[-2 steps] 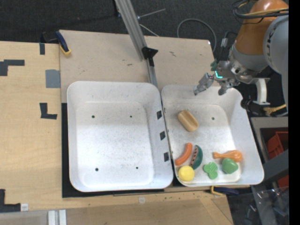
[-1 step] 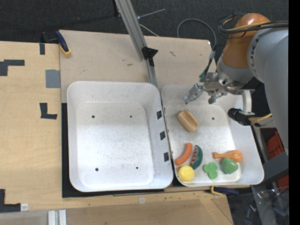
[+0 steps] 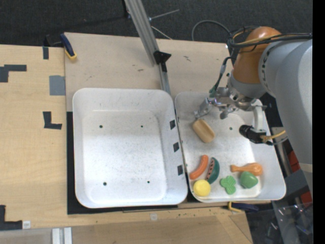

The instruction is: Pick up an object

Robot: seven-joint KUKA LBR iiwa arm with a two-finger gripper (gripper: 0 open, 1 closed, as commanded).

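Note:
My gripper (image 3: 211, 114) hangs over the back of the right bin (image 3: 274, 162), its fingers spread and nothing between them. A tan bread roll (image 3: 203, 131) lies just below and in front of the left fingertip, apart from it. Along the bin's front lie an orange sausage (image 3: 198, 166), a dark green striped piece (image 3: 213, 170), a yellow lemon (image 3: 201, 188), a small green leafy piece (image 3: 228, 184), a green pepper (image 3: 248, 180) and an orange drumstick (image 3: 246, 169).
The left bin (image 3: 77, 136) stands beside the right one, their rims touching at the middle. A slanted metal pole (image 3: 144, 27) rises behind the bins. A black fitting (image 3: 251, 132) on the arm hangs over the right bin's right side.

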